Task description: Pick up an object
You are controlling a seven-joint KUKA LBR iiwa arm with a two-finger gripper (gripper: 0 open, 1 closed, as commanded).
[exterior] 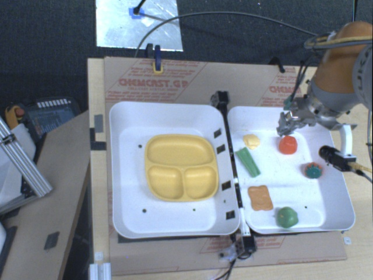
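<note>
Gripper (pixel 287 127) is poised just above the small red rounded object (pixel 288 145); finger state cannot be told.
Pale yellow lump (pixel 251 140), green stick (pixel 247 161), teal ball (pixel 313 170) are scattered nearby.

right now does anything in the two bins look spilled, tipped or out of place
Nothing stands out. The yellow tray lies flat in the left bin; the small items sit apart in the right bin, with the gripper just above the red piece.

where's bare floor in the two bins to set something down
Left bin: bare strips ring the yellow tray, widest at its left. Right bin: bare between the orange slab and teal ball. It is crowded near the gripper, red ball and yellow piece.
</note>
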